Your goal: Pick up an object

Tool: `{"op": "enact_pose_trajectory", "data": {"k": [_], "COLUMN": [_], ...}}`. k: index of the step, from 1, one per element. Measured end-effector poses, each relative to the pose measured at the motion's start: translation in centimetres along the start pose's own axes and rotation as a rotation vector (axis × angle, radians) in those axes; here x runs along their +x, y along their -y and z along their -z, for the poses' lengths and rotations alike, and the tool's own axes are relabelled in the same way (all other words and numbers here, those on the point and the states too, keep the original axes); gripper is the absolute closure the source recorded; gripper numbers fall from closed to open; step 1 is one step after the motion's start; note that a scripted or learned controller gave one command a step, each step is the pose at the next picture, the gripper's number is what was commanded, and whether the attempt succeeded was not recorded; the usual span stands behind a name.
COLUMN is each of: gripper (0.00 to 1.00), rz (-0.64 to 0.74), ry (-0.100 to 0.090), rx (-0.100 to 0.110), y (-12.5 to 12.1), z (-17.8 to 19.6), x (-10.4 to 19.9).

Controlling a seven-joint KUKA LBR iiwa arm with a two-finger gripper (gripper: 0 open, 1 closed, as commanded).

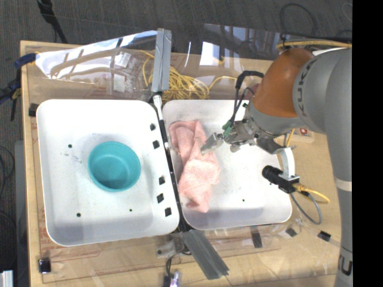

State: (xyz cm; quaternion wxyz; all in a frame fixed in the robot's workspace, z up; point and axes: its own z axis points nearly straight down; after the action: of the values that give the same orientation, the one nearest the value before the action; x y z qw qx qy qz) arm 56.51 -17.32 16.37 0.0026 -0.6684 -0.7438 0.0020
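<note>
A pink cloth (195, 163) lies crumpled along the left side of the right bin (251, 211), running from its upper left toward the front. My gripper (220, 146) hangs low over the middle of this bin, just right of the cloth. It looks open, with one fingertip (208, 144) at the cloth's right edge and the other over bare bin floor. Nothing sits between the fingers. A teal bowl (114, 165) stands upright in the middle of the left bin (60, 124).
Yellow cable (179, 85) and clear plastic sheeting (96, 64) lie behind the bins. A black fitting with a yellow-tipped cable (281, 179) hangs by the right bin's right wall. The arm's orange band (281, 88) looms over the bin's back right corner.
</note>
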Motion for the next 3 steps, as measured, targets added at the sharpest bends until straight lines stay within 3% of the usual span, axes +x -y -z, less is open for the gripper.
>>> {"op": "enact_pose_trajectory", "data": {"k": [1,2,3], "gripper": [0.00,0.00,1.00], "rz": [0.112,0.132,0.138], "ry": [0.000,0.004,0.003], "rx": [-0.006,-0.006,-0.004], "y": [-1.1,0.6,0.5], "z": [-7.1,-7.2,-6.3], "x": [-1.2,4.0,4.0]}}
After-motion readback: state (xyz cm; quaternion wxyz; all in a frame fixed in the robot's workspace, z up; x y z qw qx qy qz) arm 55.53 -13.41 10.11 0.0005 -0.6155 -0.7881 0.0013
